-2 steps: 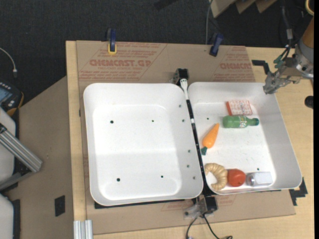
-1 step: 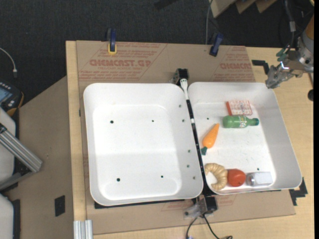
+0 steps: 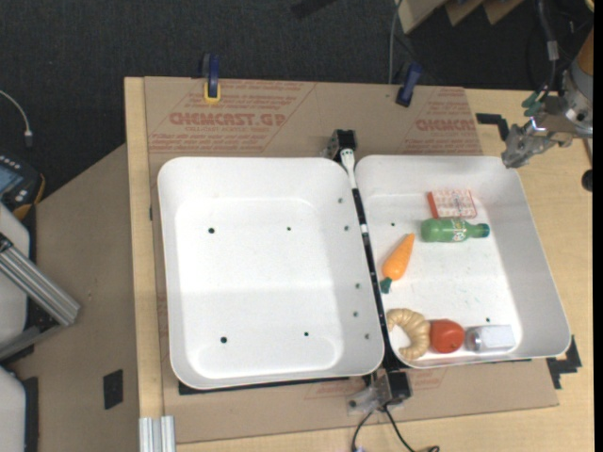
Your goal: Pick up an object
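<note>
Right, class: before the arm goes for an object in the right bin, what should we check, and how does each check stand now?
1. Objects in the right bin: ok; carrot, green bottle and croissant lie there.
2. Carrot free of neighbours: ok, it lies apart.
3. Croissant free of neighbours: not ok, the red object touches it.
4. Gripper above a target: not ok, it hangs at the bin's far right corner.
5. Finger state: cannot tell.
</note>
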Tool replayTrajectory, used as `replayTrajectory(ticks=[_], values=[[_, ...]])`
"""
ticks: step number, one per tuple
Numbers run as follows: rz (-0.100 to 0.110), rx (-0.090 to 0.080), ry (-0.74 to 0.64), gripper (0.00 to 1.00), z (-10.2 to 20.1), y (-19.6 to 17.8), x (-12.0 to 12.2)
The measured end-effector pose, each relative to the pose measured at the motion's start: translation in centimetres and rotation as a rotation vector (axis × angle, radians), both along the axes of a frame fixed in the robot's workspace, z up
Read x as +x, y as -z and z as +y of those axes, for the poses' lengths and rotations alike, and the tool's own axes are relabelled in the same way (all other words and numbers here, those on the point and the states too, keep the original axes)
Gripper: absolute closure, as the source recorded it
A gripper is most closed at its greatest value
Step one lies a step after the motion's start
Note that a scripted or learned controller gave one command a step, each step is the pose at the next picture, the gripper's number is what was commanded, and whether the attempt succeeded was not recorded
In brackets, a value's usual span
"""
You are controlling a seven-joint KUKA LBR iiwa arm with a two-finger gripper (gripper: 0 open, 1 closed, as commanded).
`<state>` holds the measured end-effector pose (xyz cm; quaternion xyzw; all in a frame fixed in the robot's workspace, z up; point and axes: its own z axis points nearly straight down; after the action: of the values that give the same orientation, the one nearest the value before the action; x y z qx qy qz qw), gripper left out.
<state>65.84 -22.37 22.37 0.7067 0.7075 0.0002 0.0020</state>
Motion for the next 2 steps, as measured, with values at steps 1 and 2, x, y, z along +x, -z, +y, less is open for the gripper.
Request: replayTrajectory(ticks=[1, 2], values=[[0.001, 0.0, 0.0, 1.0, 0.0, -0.3, -0.1], [-0.005, -0.001, 0.0, 1.0, 0.0, -5.8, 0.9]])
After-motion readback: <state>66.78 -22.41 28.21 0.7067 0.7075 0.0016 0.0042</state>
